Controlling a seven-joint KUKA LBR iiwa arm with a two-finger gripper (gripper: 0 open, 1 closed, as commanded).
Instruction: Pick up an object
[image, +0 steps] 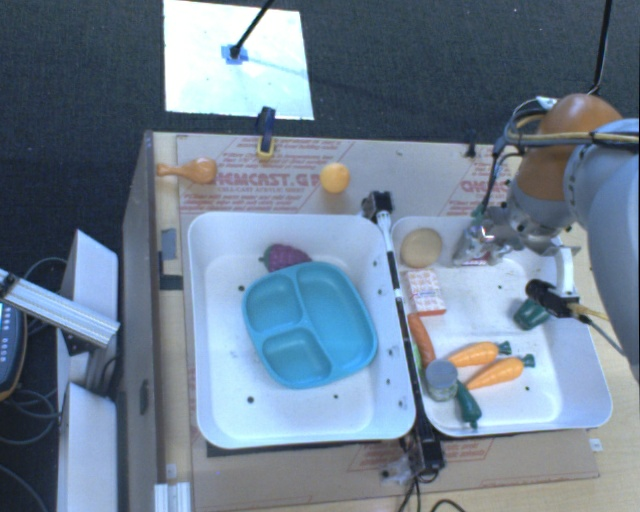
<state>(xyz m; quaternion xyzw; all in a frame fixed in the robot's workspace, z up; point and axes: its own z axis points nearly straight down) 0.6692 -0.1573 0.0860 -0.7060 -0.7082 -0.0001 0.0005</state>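
Approaching the right bin (585, 400): gripper (478, 246) low at the far edge, beside the bun (421, 246).
We cannot tell the hand's state; nothing appears held. We judge the next move calls for centring over the bun, then closing.

In the right bin (580, 400) lie two orange carrots (485, 363), a round tan bun (421, 246), a small box (426, 291) and a tin (440, 379).
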